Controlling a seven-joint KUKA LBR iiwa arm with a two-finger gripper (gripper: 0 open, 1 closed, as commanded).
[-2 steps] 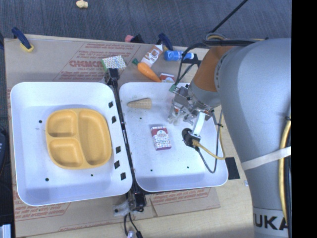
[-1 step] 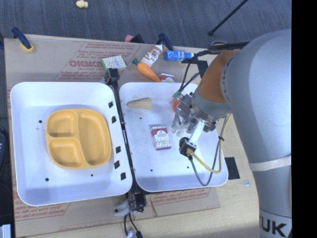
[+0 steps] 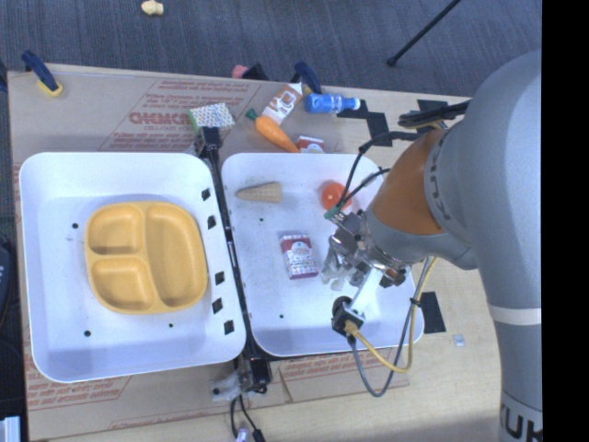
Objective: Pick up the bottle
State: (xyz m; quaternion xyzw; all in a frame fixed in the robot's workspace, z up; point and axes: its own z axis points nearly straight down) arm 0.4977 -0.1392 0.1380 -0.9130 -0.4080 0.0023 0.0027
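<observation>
So there's one blue plastic bottle (image 3: 329, 103) lying on the cardboard behind the two white bins (image 3: 37, 247). The grey arm's gripper (image 3: 342, 263) hangs over the right bin beside one red-and-white packet (image 3: 298, 254); can't tell its state.

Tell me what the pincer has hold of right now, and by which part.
Cannot be told. The pincer hangs over the right bin beside the red packet, its tips hidden under the wrist. No bottle shows between them.
</observation>
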